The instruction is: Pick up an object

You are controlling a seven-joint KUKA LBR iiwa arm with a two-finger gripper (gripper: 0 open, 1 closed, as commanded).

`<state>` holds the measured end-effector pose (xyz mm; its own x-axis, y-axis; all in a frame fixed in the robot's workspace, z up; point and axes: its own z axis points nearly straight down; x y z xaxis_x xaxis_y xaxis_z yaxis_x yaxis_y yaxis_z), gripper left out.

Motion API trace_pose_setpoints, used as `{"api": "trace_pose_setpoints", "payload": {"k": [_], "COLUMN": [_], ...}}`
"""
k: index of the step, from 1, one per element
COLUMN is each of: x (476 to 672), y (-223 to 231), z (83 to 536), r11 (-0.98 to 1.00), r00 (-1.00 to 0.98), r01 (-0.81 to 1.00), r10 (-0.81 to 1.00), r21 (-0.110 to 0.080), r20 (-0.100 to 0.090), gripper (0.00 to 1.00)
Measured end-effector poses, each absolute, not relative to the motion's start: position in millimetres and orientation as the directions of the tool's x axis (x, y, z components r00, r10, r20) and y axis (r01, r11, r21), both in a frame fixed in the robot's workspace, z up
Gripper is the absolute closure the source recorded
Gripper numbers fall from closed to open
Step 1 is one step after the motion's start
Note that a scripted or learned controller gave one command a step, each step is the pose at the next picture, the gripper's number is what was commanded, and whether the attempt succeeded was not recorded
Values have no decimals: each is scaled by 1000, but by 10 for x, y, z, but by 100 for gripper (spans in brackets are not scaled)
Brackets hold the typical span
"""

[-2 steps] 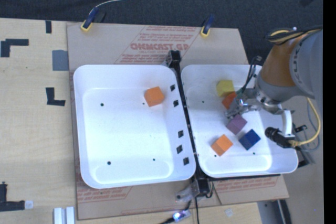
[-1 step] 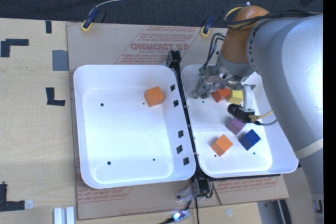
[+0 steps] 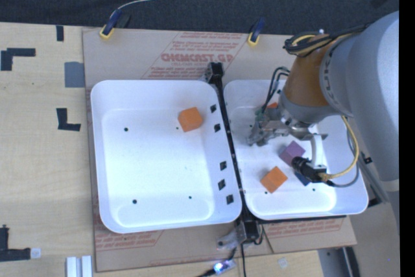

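Note:
An orange block [image 3: 190, 119] lies in the left bin [image 3: 107, 139], toward its upper right. In the right bin [image 3: 343, 201] a second orange block [image 3: 274, 179] sits near the front, and a purple block [image 3: 292, 152] lies just behind and to the right of it. My gripper [image 3: 259, 134] hangs low over the right bin's left half, to the left of the purple block and above the orange one. Nothing shows between its dark fingers [image 3: 254, 137].
A black divider [image 3: 224, 139] with clips runs between the two bins. Both stand on a brown cardboard sheet [image 3: 188, 58] held by clamps. The grey arm [image 3: 369, 74] with its orange band [image 3: 305, 81] covers the right bin's upper right.

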<state>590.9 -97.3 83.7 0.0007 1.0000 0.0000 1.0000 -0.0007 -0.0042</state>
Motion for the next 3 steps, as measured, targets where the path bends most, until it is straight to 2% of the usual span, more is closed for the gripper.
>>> {"api": "trace_pose_setpoints", "payload": {"k": [1,2,3], "x": [6437,5745,5762], "y": [-946,-1054,-1050], "z": [828,841,920], "r11": [3,-2,1], "r00": [-3,2,-1], "r01": [1000,1000,1000], "r10": [1000,1000,1000], "r21": [1,-3,-7], "r20": [0,0,1], "gripper": [100,100,100]}}
